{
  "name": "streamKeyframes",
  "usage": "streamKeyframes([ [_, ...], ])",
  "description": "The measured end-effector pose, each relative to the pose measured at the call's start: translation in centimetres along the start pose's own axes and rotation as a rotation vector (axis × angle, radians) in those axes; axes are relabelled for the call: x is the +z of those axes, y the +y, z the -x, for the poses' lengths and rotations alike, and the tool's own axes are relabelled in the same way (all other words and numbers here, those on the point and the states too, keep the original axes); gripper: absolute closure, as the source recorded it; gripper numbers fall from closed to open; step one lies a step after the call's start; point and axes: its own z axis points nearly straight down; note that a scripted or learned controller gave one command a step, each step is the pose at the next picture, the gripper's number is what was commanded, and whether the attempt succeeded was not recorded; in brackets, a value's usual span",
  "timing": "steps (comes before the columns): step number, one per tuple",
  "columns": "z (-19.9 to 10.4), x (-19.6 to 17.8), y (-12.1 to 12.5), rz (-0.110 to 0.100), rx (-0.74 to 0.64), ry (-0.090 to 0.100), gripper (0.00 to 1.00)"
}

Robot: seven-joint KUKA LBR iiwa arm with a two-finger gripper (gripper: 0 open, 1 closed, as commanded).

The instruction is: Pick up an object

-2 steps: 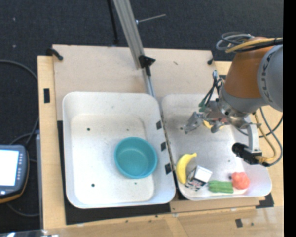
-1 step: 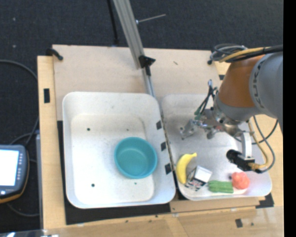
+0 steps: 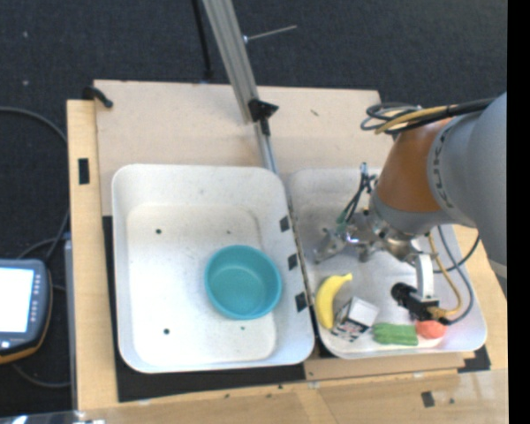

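My gripper (image 3: 346,242) hangs low over the middle of the right bin (image 3: 471,325), under the orange-banded wrist. Its fingers stand open with nothing between them. Just in front of it lies a yellow banana (image 3: 329,296), close to the bin's left wall. A small white and black box (image 3: 354,316) rests beside the banana. Along the front wall lie a green object (image 3: 395,334) and a red object (image 3: 431,329). The gripper touches none of them.
The left bin (image 3: 141,201) holds a teal bowl (image 3: 242,281) near its front right. A slanted metal pole (image 3: 238,69) rises behind the bins. A screen device (image 3: 9,307) sits off the bench at the left.
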Motion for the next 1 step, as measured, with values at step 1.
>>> streamKeyframes([
  [1, 0.01, -1.41, 0.23, 0.009, 0.006, 0.002, 1.00],
])
